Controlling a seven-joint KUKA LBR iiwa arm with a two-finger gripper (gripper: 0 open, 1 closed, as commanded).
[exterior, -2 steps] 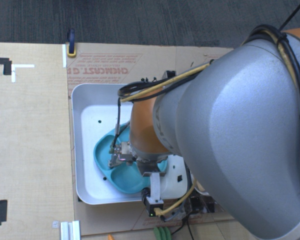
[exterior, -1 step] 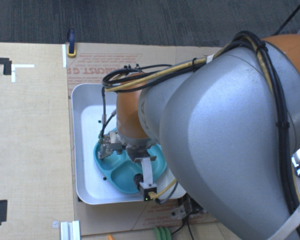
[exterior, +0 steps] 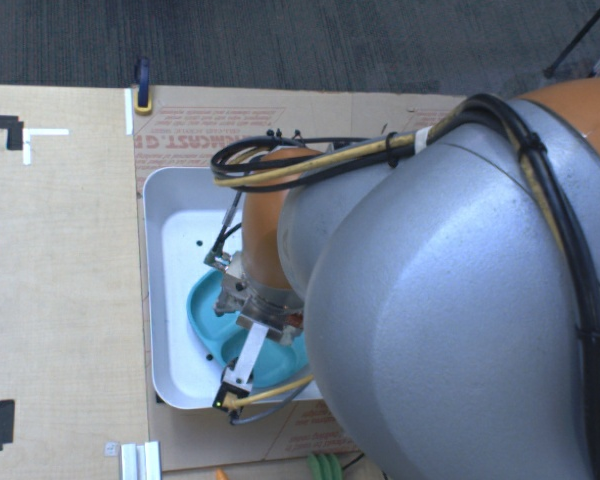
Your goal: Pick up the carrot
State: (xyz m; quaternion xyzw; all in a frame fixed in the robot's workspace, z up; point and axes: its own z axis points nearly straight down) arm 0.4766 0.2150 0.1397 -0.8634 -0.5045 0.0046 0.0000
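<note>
Pale wooden bench (exterior: 60,268) below a strip of dark carpeted floor (exterior: 300,18), with printed cardboard (exterior: 190,133) beneath a white bin (exterior: 170,223). Inside the bin, a teal dish (exterior: 202,313), the gripper (exterior: 238,303) lowered just over it; claw state impossible to tell. Position of the carrot impossible to tell, with the grey arm (exterior: 450,298) covering the bin's right side. Open bench left of the bin's rim.

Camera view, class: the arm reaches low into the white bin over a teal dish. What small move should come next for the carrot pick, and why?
Probably a short straight lift of the pincer. It sits low over the teal dish in the white bin, and the grey arm covers much of that bin, so rising should uncover what lies beneath before any grasp is tried.
</note>
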